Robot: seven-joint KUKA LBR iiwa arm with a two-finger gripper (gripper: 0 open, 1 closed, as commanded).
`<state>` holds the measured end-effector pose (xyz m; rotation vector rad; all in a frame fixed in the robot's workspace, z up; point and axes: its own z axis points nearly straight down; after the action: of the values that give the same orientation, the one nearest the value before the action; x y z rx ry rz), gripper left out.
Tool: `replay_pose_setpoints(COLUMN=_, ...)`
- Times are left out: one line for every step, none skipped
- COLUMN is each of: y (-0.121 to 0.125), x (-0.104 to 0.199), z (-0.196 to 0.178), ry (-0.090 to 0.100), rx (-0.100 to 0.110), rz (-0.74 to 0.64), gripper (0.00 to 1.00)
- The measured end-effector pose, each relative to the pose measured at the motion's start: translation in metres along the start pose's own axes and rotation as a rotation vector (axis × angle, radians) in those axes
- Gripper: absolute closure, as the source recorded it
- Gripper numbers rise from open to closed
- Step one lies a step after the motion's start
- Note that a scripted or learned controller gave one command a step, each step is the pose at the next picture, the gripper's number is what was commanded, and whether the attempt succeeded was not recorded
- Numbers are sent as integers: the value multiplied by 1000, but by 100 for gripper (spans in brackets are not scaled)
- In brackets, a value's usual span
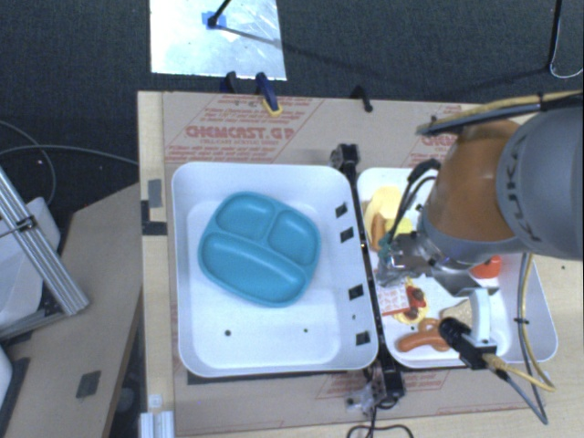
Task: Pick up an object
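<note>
The arm (511, 185) leans low over the right bin (546, 336) to reach the toys, but nobody can tell if its claw (394, 265) is released or clenched.

The arm (538, 185) is a bulky rounded grey casing; a broad orange band (465, 185) wraps it above the wrist; black cables (411, 199) loop beside the metallic claw mount (406, 261).

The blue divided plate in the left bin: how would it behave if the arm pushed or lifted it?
The blue divided plate looks like rigid moulded plastic, so probably stiff and light. It lies flat in the left bin, so it would likely slide, not roll. Its low rim may be hard to pinch.
</note>
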<state>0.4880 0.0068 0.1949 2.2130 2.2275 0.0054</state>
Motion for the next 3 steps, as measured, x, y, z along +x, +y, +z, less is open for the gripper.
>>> replay_pose_setpoints(y=-1, x=66, z=-1, ry=1, rx=3, rz=-4, gripper=100)
replay_pose_setpoints(y=1, x=133, z=-105, ry=5, rx=-7, rz=-7, gripper=100)
replay_pose_setpoints(y=1, x=169, z=-320, ry=8, rx=-16, rz=-2, gripper=100)
